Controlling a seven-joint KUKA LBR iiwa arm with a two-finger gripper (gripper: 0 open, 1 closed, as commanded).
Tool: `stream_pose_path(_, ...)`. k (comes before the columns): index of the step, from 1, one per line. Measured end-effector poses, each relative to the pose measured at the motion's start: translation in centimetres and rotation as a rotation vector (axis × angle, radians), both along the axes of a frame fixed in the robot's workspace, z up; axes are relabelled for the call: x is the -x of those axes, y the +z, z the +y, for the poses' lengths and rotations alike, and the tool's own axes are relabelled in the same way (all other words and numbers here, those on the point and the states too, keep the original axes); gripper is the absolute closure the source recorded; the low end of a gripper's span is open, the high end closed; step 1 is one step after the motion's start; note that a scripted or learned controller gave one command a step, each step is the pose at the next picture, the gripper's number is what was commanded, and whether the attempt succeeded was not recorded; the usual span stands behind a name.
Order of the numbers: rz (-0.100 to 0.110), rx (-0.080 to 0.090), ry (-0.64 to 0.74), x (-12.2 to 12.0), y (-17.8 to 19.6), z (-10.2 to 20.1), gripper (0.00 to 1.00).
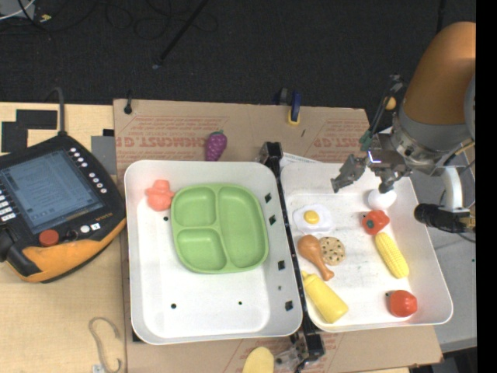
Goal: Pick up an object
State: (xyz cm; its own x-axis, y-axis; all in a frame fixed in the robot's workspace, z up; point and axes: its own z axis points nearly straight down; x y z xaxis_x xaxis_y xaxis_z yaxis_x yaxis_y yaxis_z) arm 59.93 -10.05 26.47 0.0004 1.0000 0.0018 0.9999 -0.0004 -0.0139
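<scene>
Hanging above the back of the right bin (pixel 435 247), the gripper (pixel 366 176) has its two dark fingers spread apart, one angled down to the left and the other pointing down on the right, with nothing between them. Just under the right finger a small white object (pixel 380 200) lies on the bin floor; whether the finger touches it cannot be told. Near that, a little toward the front, sits a small red tomato-like piece with a green top (pixel 375 222), and just in front of it lies a yellow corn cob (pixel 391 255). To the left on the same floor are a toy fried egg (pixel 312 218), a chocolate chip cookie (pixel 332 249) touching a toy chicken drumstick (pixel 314 256), and a yellow bottle (pixel 323 298) lying tilted toward the front edge. A red-orange toy (pixel 401 303) rests in the front right corner. The left bin (pixel 155 301) holds a green divided plate (pixel 218 229) with three compartments and, just beside the plate's back left corner, a pink-orange toy (pixel 158 195). Behind the bins a purple toy (pixel 215 144) lies on the cardboard (pixel 171 127). Far left on the table (pixel 54 317) rests a control pendant with a screen (pixel 50 200).
</scene>
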Motion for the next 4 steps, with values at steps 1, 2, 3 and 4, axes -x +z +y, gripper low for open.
stream_pose_path(1,-0.011,0.001,0.002,-0.2,0.7,0.0,0.0)
stream_pose_path(2,-0.006,0.001,0.001,0.3,-5.2,-0.7,0.0)
stream_pose_path(3,-0.007,0.001,0.001,0.4,-9.6,-0.1,0.0)
stream_pose_path(4,-0.008,0.0,0.0,0.3,-14.0,0.4,0.0)
